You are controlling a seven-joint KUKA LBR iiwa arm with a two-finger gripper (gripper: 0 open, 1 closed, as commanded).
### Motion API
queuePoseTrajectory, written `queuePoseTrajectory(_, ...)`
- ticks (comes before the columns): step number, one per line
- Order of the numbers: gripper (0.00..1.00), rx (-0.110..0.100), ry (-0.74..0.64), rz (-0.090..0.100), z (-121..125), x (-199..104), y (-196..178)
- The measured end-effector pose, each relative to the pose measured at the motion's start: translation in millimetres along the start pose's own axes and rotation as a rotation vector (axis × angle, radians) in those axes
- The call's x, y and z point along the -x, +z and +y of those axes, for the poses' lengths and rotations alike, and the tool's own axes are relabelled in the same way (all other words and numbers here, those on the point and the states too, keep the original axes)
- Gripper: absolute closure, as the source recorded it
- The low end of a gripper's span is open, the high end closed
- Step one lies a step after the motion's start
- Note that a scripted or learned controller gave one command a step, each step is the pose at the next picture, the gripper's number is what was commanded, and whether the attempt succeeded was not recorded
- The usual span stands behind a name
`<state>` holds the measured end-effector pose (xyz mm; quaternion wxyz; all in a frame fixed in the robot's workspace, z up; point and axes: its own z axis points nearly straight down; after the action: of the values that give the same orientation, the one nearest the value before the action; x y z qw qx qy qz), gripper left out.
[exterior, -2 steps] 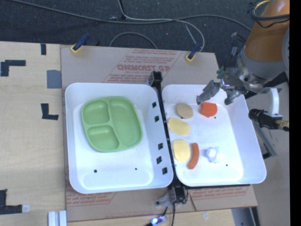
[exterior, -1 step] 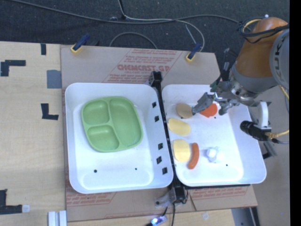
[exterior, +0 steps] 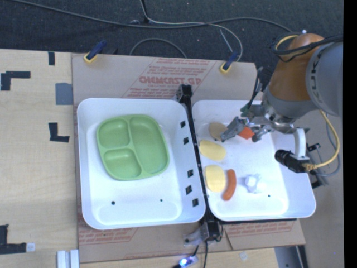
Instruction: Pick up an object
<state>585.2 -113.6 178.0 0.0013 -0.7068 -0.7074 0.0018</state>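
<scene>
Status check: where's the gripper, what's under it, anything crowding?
Gripper low in right bin. Orange piece beside fingertips, grasp unconfirmed. Tan round item close on its left.

The big grey arm (exterior: 312,77) comes in from the right, with its orange band just behind the wrist. At its tip the pincer (exterior: 237,130) points left and a bit down, low over the right-hand bin

I see a small orange-red piece (exterior: 246,132) between the gripper's (exterior: 243,130) fingers, lifted over the right bin's (exterior: 290,202) far part, just beside a tan disc (exterior: 216,130).
</scene>
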Motion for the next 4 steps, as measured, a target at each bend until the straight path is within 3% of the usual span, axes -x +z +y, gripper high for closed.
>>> queuePoseTrajectory(1,0.00,-0.002,0.000,0.001,-6,-3,63)
queuePoseTrajectory(2,1.00,0.000,-0.002,0.001,-5,-4,50)
queuePoseTrajectory(4,1.00,0.009,-0.001,0.000,0,-14,-65)
